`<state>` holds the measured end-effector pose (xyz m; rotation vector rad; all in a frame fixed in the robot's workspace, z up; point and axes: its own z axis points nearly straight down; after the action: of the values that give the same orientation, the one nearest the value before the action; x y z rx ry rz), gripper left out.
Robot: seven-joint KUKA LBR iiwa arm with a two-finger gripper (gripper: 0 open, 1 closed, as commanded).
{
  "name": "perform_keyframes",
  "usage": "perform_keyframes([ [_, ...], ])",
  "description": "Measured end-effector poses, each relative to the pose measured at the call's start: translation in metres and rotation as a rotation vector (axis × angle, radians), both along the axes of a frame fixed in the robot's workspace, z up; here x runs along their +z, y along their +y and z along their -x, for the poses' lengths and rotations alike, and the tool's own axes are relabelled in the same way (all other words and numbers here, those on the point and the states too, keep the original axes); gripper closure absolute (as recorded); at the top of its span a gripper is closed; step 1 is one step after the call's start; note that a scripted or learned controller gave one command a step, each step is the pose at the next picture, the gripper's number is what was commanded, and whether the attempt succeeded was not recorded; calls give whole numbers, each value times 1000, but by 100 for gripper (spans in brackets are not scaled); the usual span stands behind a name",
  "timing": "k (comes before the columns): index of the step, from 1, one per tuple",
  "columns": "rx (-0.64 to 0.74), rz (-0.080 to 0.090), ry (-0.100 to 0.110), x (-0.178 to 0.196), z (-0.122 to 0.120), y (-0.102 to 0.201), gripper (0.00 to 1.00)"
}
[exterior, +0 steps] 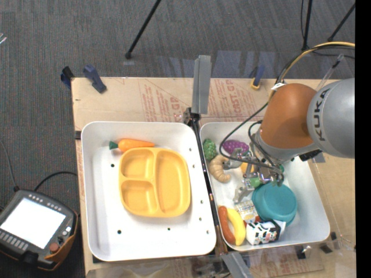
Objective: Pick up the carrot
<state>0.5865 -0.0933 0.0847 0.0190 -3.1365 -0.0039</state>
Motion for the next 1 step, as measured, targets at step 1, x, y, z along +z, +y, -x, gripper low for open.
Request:
perform_keyframes([
  [1, 7, 1, -7, 13, -3, 2, 100],
])
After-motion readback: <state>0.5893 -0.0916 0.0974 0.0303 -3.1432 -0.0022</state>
